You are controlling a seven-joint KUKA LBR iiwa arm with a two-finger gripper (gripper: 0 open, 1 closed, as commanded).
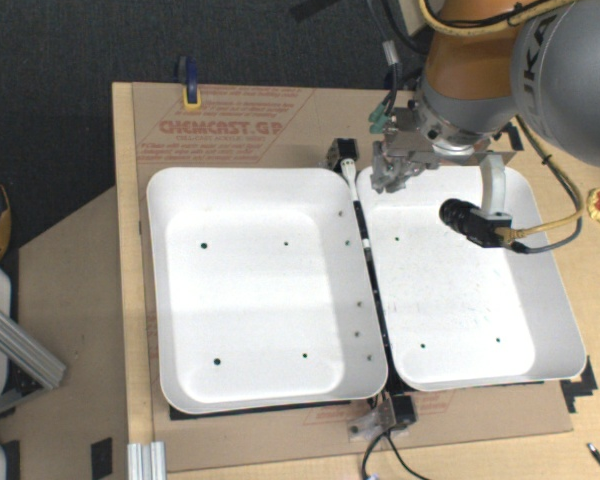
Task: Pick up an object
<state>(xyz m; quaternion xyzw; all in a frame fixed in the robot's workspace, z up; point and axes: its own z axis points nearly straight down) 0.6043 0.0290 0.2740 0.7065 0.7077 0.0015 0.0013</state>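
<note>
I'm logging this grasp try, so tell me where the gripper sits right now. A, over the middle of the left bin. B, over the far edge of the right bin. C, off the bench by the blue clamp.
B: the gripper hangs at the far rim of the right bin, near the divide with the left bin.
</note>
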